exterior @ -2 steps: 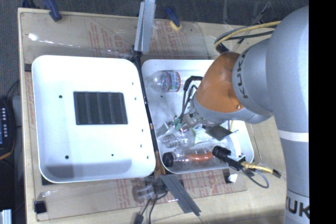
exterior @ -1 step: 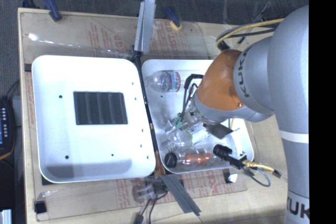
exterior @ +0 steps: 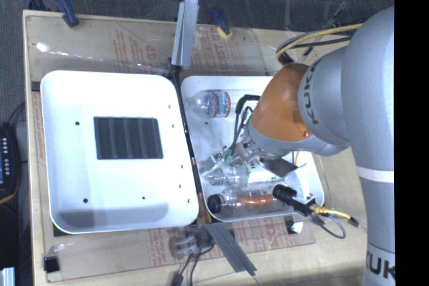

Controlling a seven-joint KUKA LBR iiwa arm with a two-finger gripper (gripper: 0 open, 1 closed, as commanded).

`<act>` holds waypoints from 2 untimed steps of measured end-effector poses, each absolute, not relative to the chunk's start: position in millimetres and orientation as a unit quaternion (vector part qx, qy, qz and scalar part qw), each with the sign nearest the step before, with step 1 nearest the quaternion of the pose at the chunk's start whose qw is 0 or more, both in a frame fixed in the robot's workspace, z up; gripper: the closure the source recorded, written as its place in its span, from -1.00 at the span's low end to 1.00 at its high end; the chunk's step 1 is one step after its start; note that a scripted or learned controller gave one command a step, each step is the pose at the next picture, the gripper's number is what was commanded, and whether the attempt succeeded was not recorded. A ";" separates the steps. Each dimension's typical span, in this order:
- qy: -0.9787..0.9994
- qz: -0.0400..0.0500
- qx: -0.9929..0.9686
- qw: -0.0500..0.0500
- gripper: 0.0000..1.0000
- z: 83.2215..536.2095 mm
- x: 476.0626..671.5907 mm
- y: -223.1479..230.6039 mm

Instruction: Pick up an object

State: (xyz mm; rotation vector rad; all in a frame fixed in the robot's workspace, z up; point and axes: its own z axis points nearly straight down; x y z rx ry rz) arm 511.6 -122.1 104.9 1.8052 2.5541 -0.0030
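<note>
My gripper is low in the right bin, under the orange wrist band. It sits right over a crumpled clear plastic bottle with a green bit near its top. In the bin's far part lies a clear bottle with a blue label. Along the near wall lies a clear bottle with a black cap and something orange inside. The arm hides the right half of this bin.
The left bin holds a dark grey ridged rectangular panel near its middle. A grey bar stands up at the far end of the divider between the bins. Blue clamps grip the bench's far edge.
</note>
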 end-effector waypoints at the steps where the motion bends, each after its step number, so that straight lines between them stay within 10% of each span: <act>1: 0.792 -0.001 0.611 -0.001 -1.00 149.4 478.2 -147.2; 2: 0.776 -0.001 0.631 -0.002 -1.00 117.2 546.3 -171.5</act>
